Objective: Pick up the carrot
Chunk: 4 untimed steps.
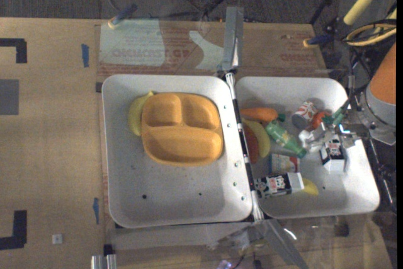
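milk carton (280, 184): near edge of right bin (359, 198), lying flat
pincer (324, 138): low over clutter at right side of right bin, grip state cannot tell, nothing seen held
green bottle (283, 138): between pincer and carrot
carrot (259, 114): far-left part of right bin, lying sideways, beside divider
handling: likely light, stiff, smooth plastic; pinch across the thick middle

grey arm (378, 111), orange band (385, 80) above wrist

No legible text anywhere.
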{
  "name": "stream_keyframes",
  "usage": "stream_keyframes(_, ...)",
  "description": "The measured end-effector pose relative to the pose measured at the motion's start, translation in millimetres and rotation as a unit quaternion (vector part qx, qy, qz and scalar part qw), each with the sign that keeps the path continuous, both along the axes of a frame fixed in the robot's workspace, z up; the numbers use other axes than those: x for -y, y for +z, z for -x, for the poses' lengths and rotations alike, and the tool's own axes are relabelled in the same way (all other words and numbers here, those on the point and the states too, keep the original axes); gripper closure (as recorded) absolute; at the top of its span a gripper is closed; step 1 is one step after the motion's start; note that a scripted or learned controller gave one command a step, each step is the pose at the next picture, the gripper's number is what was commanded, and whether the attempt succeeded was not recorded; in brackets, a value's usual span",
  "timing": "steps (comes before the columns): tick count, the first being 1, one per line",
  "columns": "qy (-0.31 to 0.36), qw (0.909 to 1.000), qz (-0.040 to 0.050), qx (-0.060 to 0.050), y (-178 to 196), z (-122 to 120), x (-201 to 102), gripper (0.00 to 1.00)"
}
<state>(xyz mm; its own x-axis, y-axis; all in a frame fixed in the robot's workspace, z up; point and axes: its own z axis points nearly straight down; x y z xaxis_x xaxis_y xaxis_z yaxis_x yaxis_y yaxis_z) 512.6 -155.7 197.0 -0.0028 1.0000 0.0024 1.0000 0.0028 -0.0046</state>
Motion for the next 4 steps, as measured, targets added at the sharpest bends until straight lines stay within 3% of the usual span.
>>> stream_keyframes(1, -0.015, 0.9999, 0.0014, 0.002, -4.3, -71.4, -26.0, 0.0)
stream_keyframes(2, 0.047, 0.9989, 0.0017, 0.003, -64.8, -130.8, -48.7, 0.0)
stream_keyframes(3, 0.147, 0.9892, 0.0005, 0.003, -112.0, -128.5, -35.0, 0.0)
stream_keyframes(4, 0.146, 0.9893, 0.0021, 0.004, 12.6, -155.6, 35.3, 0.0)
